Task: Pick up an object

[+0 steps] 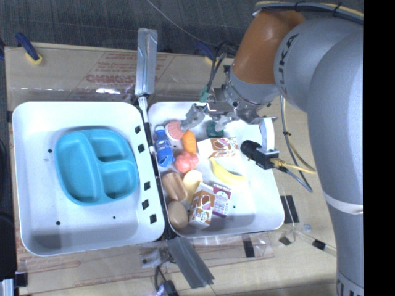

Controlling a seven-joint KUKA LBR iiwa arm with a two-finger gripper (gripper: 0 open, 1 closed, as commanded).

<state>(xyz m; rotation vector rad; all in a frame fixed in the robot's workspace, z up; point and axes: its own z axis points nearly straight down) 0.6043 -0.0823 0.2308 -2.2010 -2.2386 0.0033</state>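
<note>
Tool (213, 123) hangs over the right bin (265, 211) toward its 12 o'clock rim, above the carrot (189, 142); whether its jaws are apart I cannot tell

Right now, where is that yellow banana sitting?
In the camera view the banana lies in the right-hand bin, about mid-bin, just below a small brown carton and right of the pink ball.

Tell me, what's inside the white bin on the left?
A blue divided tray lies in the left bin, and its compartments look bare. Whatever might sit under the tray is covered. The toy foods are all in the right bin.
</note>
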